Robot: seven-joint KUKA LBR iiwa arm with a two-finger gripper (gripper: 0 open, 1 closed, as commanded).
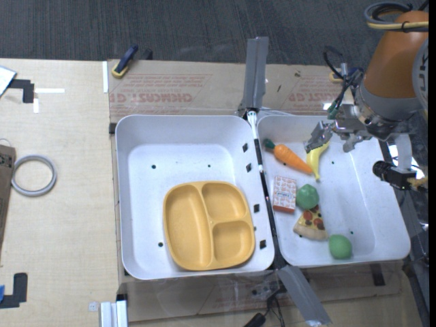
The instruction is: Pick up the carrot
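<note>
carrot lying flat in the right bin, near its back-left corner, green top toward the centre divider, orange tip pointing at the banana and touching or nearly touching it. probably a light, rigid plastic toy, smooth and tapered, so likely to slip or roll if pinched near the thin end; best taken across the thick middle, fingers straddling the short axis. pincer hovering just right of the carrot, above the banana's upper end; holding nothing visible, fingers too blurred to tell open from shut. little room on the right, with the banana pressed close; bare floor in front toward the small box; bin wall and divider not far behind and left. green ball, pizza slice and another green ball well apart, out of the way. yellow tray in the left bin, no concern.
</note>
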